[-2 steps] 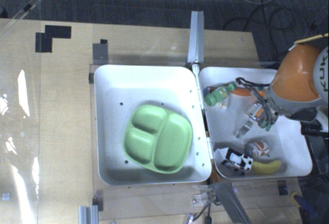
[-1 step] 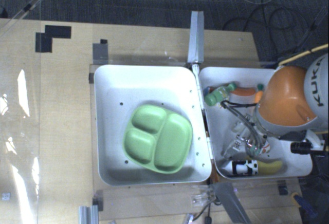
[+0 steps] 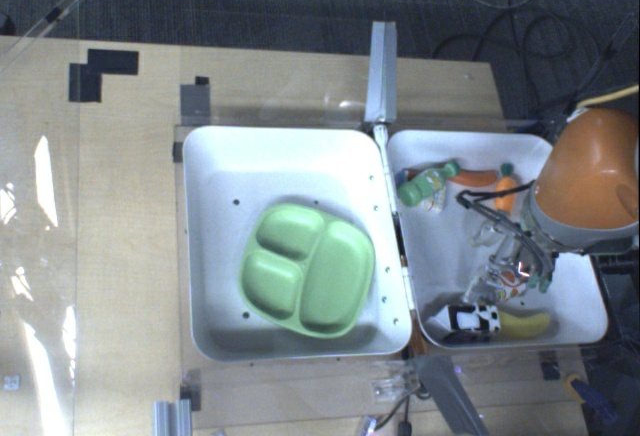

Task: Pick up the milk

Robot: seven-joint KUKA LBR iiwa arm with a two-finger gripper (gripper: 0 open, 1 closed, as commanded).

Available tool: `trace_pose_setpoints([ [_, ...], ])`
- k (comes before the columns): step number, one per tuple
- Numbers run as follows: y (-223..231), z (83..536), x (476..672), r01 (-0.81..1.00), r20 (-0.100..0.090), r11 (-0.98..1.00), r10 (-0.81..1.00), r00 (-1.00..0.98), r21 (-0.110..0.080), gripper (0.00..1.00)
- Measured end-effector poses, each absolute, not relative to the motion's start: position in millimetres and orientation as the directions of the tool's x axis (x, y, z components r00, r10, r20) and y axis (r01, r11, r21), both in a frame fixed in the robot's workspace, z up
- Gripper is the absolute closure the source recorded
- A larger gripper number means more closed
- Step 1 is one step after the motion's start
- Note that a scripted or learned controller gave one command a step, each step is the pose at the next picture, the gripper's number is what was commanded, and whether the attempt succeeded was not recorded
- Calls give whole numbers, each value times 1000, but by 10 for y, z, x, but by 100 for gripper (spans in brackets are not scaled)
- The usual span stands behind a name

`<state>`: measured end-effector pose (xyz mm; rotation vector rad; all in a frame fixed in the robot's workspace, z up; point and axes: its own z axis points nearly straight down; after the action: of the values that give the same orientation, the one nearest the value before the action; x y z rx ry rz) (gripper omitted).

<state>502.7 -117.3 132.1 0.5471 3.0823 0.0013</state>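
Observation:
The milk is a small black-and-white carton lying on its side near the front edge of the right bin. My gripper hangs over the right bin, just behind and to the right of the carton, under the arm's orange band. Wires and metal parts crowd the gripper's tip. Nothing shows between the gripper and the carton, and the two look apart.
A yellow banana lies right beside the milk at the bin's front. A green bottle and an orange carrot lie at the back of the right bin. The left bin holds a green divided plate.

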Motion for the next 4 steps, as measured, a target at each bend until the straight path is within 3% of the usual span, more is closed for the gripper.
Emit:
trace_pose_setpoints([
  [1,-1350,895,5783,482,-11,876,482,-876,5,0],
  [2,-1137,893,6512,367,30,930,368,-930,-14,0],
  [3,-1195,1564,6590,320,-14,947,320,-947,3,0],
  [4,-844,861,6474,207,-9,978,207,-978,3,0],
])
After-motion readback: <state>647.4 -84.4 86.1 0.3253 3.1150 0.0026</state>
